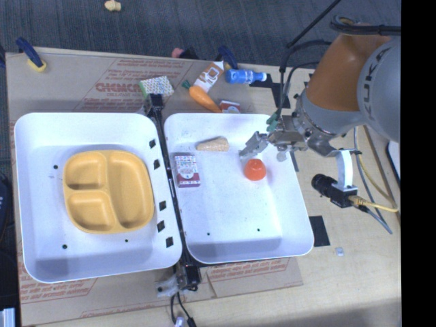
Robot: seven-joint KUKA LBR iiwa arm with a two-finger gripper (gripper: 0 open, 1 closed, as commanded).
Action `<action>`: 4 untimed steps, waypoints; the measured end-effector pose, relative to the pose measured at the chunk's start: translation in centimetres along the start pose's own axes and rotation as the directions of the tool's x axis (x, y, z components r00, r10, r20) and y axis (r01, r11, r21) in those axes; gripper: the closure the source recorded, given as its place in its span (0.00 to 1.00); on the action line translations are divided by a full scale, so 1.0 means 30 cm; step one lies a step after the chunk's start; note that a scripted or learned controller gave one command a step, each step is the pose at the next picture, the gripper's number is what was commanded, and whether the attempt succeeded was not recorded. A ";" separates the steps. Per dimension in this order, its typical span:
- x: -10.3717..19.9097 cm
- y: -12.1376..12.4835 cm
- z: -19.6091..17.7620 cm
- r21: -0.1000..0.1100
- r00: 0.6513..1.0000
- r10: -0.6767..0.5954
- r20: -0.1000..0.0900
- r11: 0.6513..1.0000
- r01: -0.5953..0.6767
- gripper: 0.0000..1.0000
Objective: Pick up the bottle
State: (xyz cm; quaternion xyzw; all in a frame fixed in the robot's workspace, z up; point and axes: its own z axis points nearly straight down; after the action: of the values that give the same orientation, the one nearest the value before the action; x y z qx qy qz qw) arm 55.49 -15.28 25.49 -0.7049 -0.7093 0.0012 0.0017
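A small blue bottle point(244, 77) lies on its side on the cardboard behind the right bin point(293, 210), outside it. Next to it lies a white bottle with an orange label point(210, 76). My gripper point(267, 148) hangs over the back right part of the right bin, well in front of both bottles. Its fingers stand apart with nothing between them, so it is open. A round red-orange object point(255, 169) sits on the bin floor just below the left finger point(253, 144).
The right bin also holds a red packet point(186, 169) and a tan bread-like piece point(212, 144). A yellow divided plate point(107, 189) lies in the left bin point(27, 203). An orange carrot point(203, 99) and a patterned packet point(157, 86) lie behind the bins.
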 end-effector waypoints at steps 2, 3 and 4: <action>0.035 0.231 0.194 0.001 0.983 0.183 0.000 0.983 -0.183 1.00; 0.127 -0.093 0.513 0.004 0.895 0.446 -0.001 0.895 -0.446 1.00; 0.349 -0.261 0.201 0.002 0.768 0.640 0.000 0.768 -0.640 1.00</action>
State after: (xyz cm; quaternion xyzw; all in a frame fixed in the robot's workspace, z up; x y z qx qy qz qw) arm 47.58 -4.85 19.49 -0.9043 -0.4269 0.0021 0.0023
